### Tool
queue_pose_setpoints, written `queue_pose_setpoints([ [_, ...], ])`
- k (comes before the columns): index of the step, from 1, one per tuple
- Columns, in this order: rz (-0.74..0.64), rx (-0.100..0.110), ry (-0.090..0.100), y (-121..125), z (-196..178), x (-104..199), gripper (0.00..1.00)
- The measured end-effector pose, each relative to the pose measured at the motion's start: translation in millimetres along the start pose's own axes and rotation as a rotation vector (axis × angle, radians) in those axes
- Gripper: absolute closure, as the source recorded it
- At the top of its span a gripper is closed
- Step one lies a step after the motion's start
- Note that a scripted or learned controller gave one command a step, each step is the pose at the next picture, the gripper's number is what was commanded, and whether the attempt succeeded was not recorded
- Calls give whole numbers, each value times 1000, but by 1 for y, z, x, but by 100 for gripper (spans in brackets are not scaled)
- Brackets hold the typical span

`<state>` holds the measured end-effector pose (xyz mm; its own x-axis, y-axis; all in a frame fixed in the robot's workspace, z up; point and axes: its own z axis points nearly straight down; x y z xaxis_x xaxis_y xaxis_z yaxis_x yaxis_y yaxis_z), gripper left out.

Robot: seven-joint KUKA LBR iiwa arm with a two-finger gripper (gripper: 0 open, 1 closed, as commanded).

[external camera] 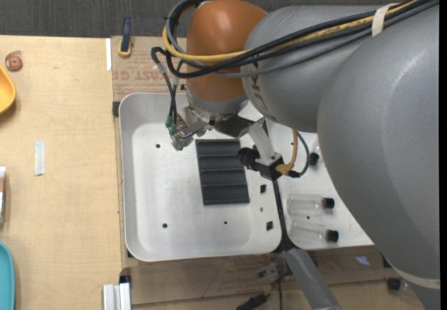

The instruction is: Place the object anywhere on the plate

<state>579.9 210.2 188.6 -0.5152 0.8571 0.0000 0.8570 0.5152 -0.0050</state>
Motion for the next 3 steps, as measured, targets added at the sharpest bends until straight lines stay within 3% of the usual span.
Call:
queue_pose_setpoints([
  [1, -13, -1, 0, -61, -24, 40, 100],
  [2, -264, -3, -2, -53, -135, 39, 100],
  [3, -525, -4, -3, 23, -63, -17, 100],
])
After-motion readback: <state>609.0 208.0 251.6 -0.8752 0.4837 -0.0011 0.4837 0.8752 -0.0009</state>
